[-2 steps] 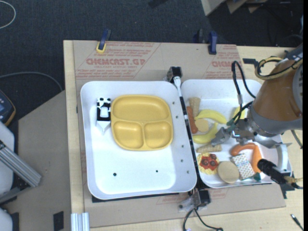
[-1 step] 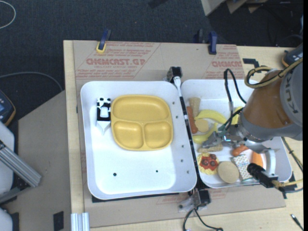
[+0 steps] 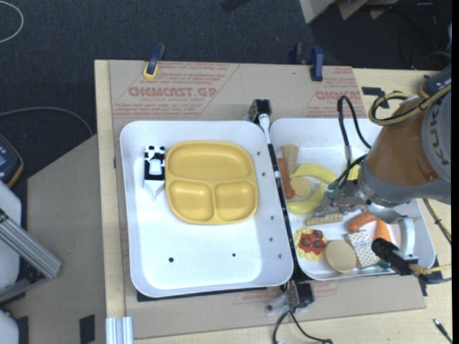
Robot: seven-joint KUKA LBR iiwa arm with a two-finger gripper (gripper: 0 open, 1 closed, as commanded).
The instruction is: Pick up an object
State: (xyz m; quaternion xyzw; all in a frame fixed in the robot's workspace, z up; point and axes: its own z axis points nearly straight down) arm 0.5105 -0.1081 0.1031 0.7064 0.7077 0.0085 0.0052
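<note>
My gripper is down inside the right bin, low over the clutter near its middle, with my orange band and grey wrist slanting in from the right. I cannot tell from here how it is set, since the metal parts blur into the items under them.

The nearest thing to pick is the banana: it curves just left of my gripper, its lower end close to or touching my tip, I cannot tell which. Tucked inside its curve is a small tan round piece. Left of that, along the bin's left wall, a hot dog lies lengthwise, with a pale stick just above it.

Below my gripper, toward the near edge, sit a pizza slice and a beige bun, side by side and touching. An orange piece lies just to the lower right of my tip, beside my wrist.

The left bin holds a yellow tray with three compartments, and a small black-and-white object just to its left, well apart from me.
</note>
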